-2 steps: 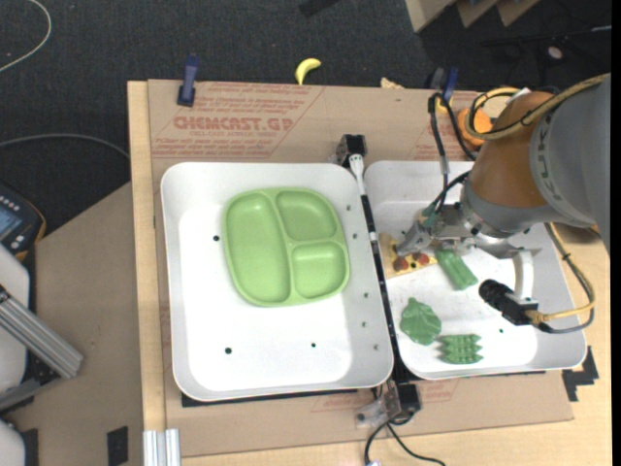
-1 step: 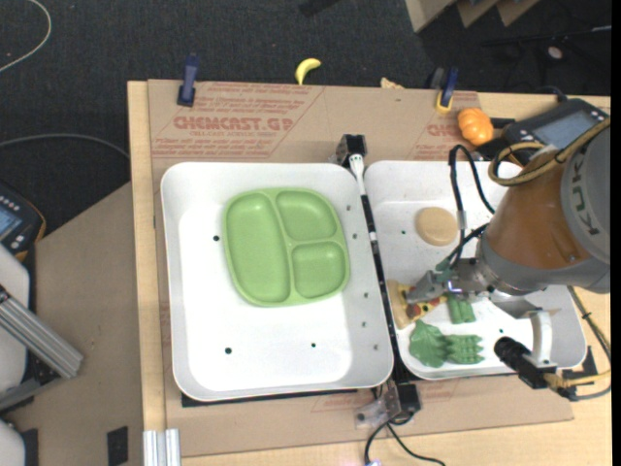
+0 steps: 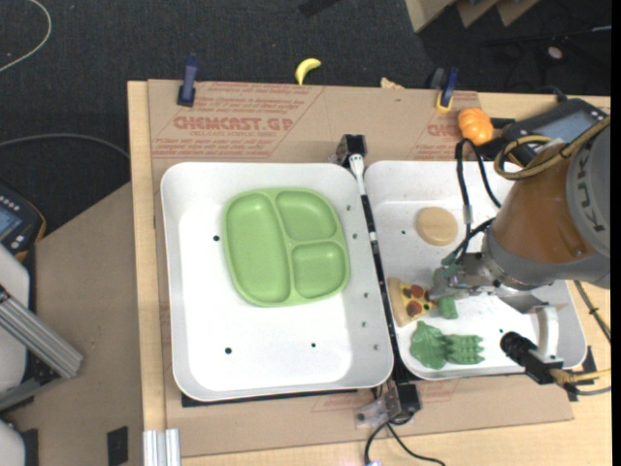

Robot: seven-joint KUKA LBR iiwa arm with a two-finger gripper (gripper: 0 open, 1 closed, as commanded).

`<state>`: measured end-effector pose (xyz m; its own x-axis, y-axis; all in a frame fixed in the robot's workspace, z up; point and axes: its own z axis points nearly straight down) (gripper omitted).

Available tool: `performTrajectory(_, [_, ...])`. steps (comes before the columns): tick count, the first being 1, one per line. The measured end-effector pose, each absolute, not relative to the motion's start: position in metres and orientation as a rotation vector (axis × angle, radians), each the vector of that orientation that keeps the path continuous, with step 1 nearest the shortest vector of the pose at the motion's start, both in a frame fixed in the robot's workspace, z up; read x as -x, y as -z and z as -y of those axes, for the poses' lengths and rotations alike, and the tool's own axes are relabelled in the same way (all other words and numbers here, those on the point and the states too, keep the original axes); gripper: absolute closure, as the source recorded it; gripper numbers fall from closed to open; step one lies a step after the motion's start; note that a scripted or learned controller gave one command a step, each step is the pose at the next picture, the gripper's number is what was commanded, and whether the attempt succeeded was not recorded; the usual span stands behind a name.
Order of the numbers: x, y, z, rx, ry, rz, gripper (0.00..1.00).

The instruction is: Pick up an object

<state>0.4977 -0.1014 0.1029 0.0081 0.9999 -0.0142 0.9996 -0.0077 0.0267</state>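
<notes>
My claw (image 3: 448,284) hung low in the right white bin (image 3: 485,178), over the pizza slice toy (image 3: 414,300) and small green piece (image 3: 449,308), placed to take one; whether it had clenched, I couldn't tell.

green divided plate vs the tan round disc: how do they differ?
Size: the green divided plate is far larger than the tan round disc.
Shape: the plate is a rounded form split into three compartments; the disc is a plain circle.
Place: the plate lies alone in the left bin; the disc lies in the right bin, near a pizza slice toy and a green leafy toy.
Shared: both lie flat on a white bin floor.
</notes>
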Motion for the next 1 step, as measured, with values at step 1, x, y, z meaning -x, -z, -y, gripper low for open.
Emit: performTrajectory(1, [-0.6112,-0.1913,0.0418,-2.2,-0.021,-2.224,1.0])
